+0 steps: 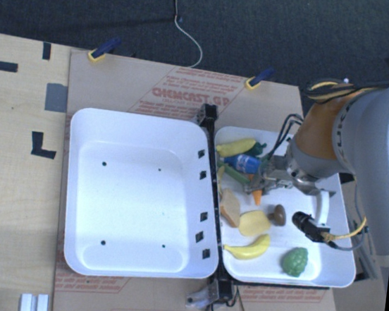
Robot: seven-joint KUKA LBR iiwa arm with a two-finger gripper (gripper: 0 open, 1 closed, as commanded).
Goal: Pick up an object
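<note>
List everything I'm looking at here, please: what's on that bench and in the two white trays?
Bins: 2, white, side by side on a cardboard sheet; left bin, right bin.
Bananas: 2, yellow, right bin; one at the far end, one at the near edge.
Blue item: 1, right bin, beside the far banana.
Tan wedge: 1, right bin.
Pale yellow lump: 1, right bin.
Brown piece: 1, right bin.
Green lump: 1, near corner.
Clamps: 2, blue and yellow, cardboard's far edge.
Arm: 1, grey with orange band; gripper low over the right bin.

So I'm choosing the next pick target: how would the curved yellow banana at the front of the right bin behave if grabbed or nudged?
The banana looks like smooth moulded plastic, so probably stiff, light and a bit slippery. Its curved shape would likely pivot or slide rather than roll straight. The pale yellow piece lies close behind it, so a nudge may shift that too.
</note>
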